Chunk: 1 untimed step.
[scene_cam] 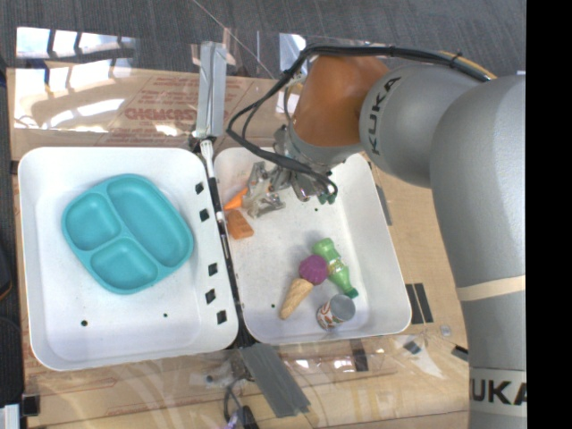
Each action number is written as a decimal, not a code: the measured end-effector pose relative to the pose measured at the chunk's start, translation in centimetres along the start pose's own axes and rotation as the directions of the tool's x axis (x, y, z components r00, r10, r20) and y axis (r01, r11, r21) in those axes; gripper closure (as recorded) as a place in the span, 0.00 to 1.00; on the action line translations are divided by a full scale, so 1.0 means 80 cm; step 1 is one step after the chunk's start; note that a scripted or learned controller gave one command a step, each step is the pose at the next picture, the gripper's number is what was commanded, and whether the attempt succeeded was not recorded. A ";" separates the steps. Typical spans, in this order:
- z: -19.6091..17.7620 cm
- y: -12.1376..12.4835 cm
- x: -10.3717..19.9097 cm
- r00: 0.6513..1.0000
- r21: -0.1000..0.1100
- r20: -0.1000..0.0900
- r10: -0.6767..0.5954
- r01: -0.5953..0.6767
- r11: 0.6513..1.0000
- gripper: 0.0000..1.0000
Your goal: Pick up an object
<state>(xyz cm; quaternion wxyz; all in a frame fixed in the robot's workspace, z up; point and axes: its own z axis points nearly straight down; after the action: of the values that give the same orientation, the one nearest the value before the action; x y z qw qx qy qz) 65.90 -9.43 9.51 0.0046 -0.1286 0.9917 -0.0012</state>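
My gripper (257, 199) hangs low over the upper left part of the right bin (380, 239), beneath the orange wrist band. An orange carrot-like piece (238, 224) lies just below and left of it, by the bin's left wall, with a small orange bit (234, 200) right beside the fingers. Lower in that bin lie a toy ice cream cone with a purple scoop (302, 284), a green bottle-shaped toy (334, 264) and a small grey round object (335, 311). Nothing shows clearly between the fingers.
The left bin (54, 329) holds a teal divided plate (127, 231). A metal divider bar (211, 88) rises between the bins at the back. Black cables loop from the wrist over the right bin's top edge. Cardboard lies behind the bins.
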 end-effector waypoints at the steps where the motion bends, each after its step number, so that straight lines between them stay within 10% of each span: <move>1: 0.003 0.012 0.022 0.986 -0.005 -0.009 -0.164 0.164 0.987 1.00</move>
<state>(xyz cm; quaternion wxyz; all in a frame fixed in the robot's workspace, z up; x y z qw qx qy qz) 63.92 -8.96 9.27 -0.0002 -0.2096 0.9778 0.0001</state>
